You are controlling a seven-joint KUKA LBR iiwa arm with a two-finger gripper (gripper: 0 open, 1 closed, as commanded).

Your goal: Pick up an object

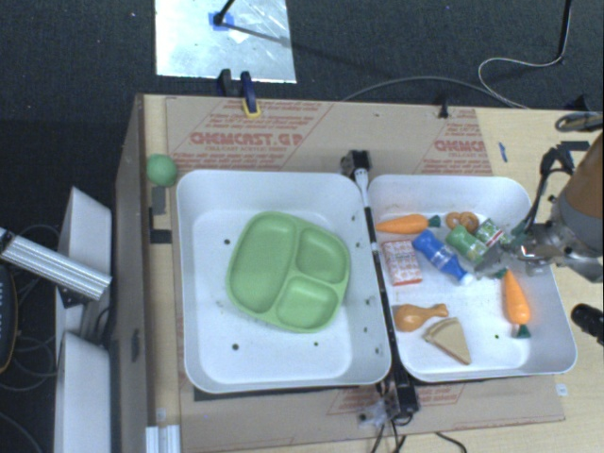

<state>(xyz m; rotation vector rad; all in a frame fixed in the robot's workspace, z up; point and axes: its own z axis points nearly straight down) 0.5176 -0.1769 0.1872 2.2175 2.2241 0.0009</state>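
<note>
Gripper point(505, 253) sits low by green can point(469, 239); finger state cannot be told; can looks light, rigid, slippery; grasp across its middle.

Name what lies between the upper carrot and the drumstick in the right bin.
In the camera view, a red-and-white card lies between the upper carrot and the drumstick.

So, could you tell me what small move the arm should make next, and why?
Probably a short descent onto the green can: the hand sits right beside it in the right bin, and the blue bottle crowds its other side, so a straight drop seems safest.
</note>
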